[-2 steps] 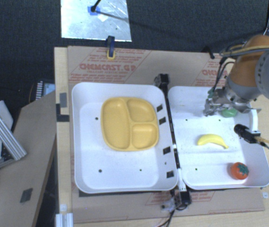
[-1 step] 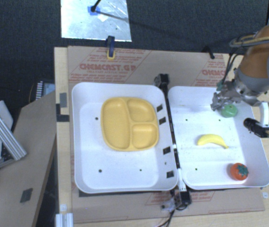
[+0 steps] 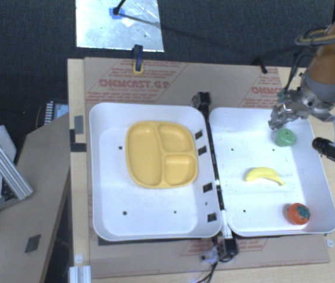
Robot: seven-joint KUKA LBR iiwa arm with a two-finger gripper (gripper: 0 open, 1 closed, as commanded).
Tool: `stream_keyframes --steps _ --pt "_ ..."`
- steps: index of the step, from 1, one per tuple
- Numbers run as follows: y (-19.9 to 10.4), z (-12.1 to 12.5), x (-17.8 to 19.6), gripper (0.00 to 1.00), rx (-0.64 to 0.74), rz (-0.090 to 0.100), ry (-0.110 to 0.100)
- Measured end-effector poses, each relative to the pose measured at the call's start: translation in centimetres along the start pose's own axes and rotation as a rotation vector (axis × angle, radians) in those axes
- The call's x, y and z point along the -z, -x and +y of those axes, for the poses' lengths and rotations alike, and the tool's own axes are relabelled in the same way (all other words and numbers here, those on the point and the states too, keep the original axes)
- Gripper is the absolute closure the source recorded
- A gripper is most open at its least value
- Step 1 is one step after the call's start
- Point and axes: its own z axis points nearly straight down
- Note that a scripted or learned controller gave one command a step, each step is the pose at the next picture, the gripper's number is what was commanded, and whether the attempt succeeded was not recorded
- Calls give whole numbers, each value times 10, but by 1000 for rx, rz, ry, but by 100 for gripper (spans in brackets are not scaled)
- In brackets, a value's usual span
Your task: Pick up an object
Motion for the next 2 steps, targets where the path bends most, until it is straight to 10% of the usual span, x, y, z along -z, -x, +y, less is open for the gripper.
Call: stream_keyframes --steps 2 --pt "-55 -14 48 100 5 3 -6"
